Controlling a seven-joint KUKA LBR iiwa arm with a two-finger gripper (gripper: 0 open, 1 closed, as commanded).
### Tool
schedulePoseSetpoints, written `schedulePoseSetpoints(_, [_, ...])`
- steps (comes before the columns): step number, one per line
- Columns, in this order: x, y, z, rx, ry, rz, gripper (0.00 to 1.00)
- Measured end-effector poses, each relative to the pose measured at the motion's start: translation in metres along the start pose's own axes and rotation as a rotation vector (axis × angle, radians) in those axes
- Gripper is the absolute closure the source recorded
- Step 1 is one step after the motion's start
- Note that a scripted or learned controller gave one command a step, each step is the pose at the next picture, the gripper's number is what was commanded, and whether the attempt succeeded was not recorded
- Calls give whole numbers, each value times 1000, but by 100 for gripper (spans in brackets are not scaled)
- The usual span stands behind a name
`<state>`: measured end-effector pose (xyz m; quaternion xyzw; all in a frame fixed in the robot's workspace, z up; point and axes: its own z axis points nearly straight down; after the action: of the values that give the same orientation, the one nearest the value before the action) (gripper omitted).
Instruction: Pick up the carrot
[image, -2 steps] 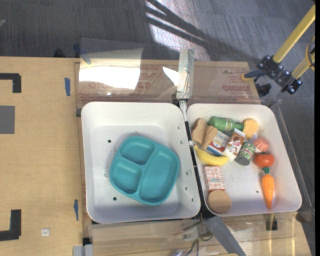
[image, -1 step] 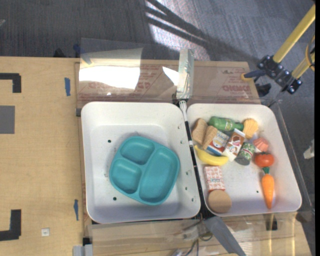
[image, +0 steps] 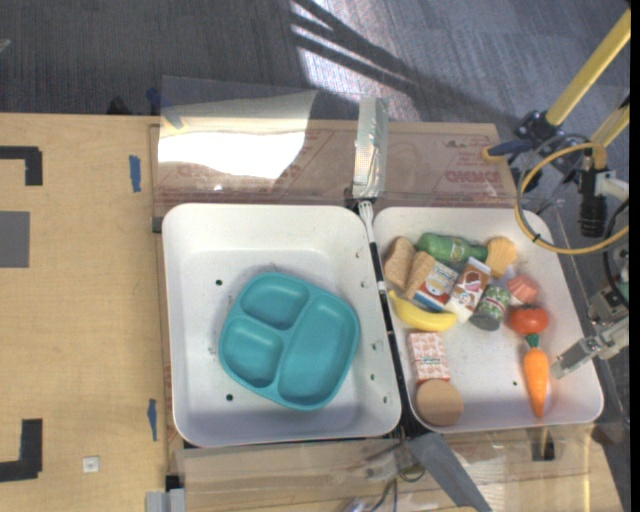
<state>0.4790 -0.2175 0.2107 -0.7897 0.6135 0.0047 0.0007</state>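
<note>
At about four o'clock in the right bin (image: 590, 400), the carrot (image: 537, 381) lies alone on bare white floor, just below the tomato (image: 529, 320) and well apart from the crowded packets, banana (image: 424, 314) and green bottle (image: 449, 246) toward twelve. That open spot probably leaves room for a clean approach from the right. The carrot is orange and tapered, with a small green top pointing toward twelve and its tip toward six. The gripper (image: 575, 358) hangs just beside it at three o'clock, holding nothing; I cannot tell how its fingers are set. The teal divided plate (image: 289, 342) sits in the left bin (image: 190, 240).
</note>
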Motion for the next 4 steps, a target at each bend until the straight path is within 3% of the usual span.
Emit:
schedulePoseSetpoints(1, [-2, -4, 82, 13, 9, 29, 0])
schedulePoseSetpoints(2, [-10, -139, 121, 14, 8, -75, 0])
schedulePoseSetpoints(3, [6, -87, 122, 14, 3, -68, 0])
schedulePoseSetpoints(4, [-24, -30, 122, 12, 11, -55, 0])
